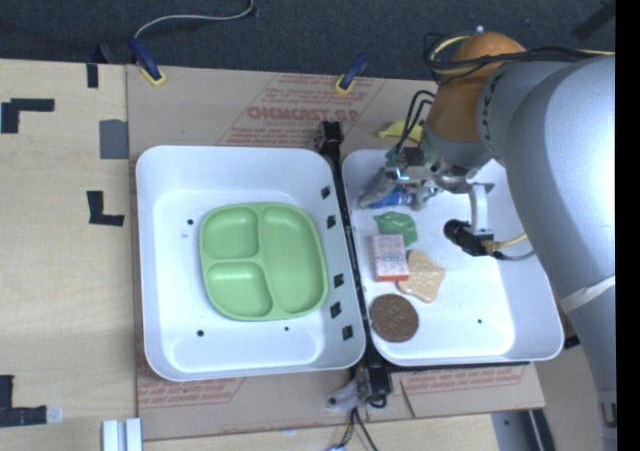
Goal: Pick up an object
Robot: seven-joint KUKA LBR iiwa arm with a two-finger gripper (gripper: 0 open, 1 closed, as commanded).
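- Nearest the camera, at the front of the right bin [520, 334], lies a brown disc [394, 318], flat on the bin floor.
- Just behind it, a tan piece [424, 276] sits touching or almost touching a small packet [389, 257] with red print; the packet lies to the tan piece's left.
- Behind the packet, a green object [397, 224] lies close to the bins' shared wall.
- My gripper [408, 185] is low over the back of the right bin, just behind the green object; a blue thing [379, 197] shows at its tip, but I cannot tell whether I am gripping it, nor how wide I stand.
- A black fitting [466, 235] on a cable hangs to the right of my gripper, above the bin floor.
- My orange band [462, 104] rises behind the gripper, and my grey arm [560, 169] fills the right side.
- The left bin [170, 339] holds a green divided plate [264, 261], flat and roughly central, well apart from me.
- Farthest back, cardboard [230, 104] lies under both bins, with two clamps [148, 67] at its far edge.
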